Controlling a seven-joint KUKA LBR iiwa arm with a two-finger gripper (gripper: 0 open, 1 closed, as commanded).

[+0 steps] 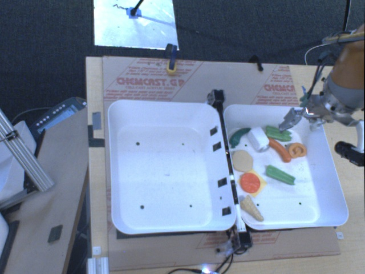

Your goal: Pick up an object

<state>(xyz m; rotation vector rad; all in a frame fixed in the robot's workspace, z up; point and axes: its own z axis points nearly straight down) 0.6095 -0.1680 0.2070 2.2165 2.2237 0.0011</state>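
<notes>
Gripper (pixel 289 121) hangs over the right bin (pixel 328 170)'s far edge, nothing visibly between its fingers; how wide the jaws stand cannot be told. Just below the jaws lies a green pod (pixel 278 133), with a white block (pixel 258 138) and an orange carrot (pixel 280 149) beside it. Farther toward the camera lie a tan disc (pixel 243 161), a second green piece (pixel 280 174), a tomato slice (pixel 251 182) and a cone (pixel 251 208).

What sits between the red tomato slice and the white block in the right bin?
In the camera view, a tan round cookie-like piece lies between the tomato slice and the white block.
</notes>
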